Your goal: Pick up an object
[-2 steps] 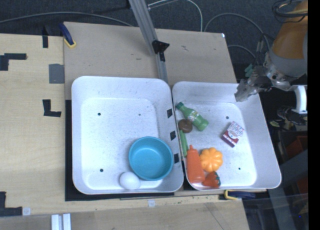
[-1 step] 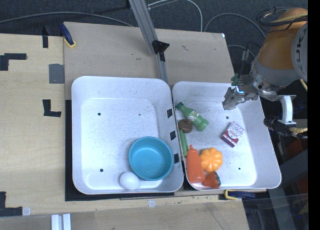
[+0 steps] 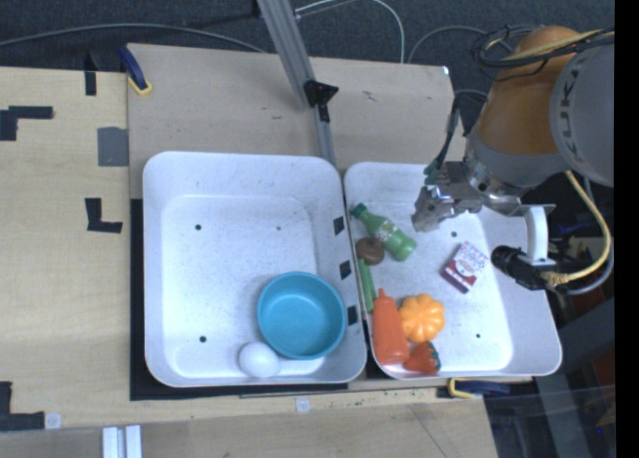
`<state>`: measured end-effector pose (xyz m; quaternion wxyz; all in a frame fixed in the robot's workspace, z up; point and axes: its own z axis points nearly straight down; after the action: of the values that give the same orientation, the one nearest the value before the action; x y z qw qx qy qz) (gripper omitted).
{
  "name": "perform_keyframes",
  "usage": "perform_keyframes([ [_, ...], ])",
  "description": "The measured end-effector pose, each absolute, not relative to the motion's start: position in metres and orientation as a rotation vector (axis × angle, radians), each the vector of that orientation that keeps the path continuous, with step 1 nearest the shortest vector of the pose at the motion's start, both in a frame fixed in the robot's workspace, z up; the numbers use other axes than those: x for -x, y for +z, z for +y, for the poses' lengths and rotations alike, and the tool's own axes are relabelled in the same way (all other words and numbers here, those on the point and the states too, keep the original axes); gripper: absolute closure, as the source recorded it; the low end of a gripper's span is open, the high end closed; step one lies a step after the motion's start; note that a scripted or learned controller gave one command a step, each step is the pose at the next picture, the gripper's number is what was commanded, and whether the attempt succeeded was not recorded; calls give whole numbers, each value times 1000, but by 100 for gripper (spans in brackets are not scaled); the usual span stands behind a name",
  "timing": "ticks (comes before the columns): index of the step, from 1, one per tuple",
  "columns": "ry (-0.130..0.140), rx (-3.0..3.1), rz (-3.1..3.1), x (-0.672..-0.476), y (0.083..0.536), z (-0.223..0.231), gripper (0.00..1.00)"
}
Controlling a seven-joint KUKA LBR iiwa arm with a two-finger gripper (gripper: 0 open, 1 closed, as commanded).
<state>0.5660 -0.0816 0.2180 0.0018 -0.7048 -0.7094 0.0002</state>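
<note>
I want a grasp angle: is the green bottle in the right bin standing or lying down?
Lying down. The green bottle shows its full side, cap toward the upper left, flat on the right bin floor.

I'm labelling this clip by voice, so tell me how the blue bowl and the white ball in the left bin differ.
The blue bowl is clearly larger than the white ball. The bowl is blue and open at the top, a hollow round dish; the ball is white and a closed sphere. The bowl sits nearer the bin's middle, while the ball lies at its near wall. Both are round, rest in the left bin, and lie side by side, seemingly touching.
</note>
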Motion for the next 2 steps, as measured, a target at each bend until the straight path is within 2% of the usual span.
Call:
perform_keyframes([
  [2, 4, 2212, -2225, -525, 206, 20, 100],
])
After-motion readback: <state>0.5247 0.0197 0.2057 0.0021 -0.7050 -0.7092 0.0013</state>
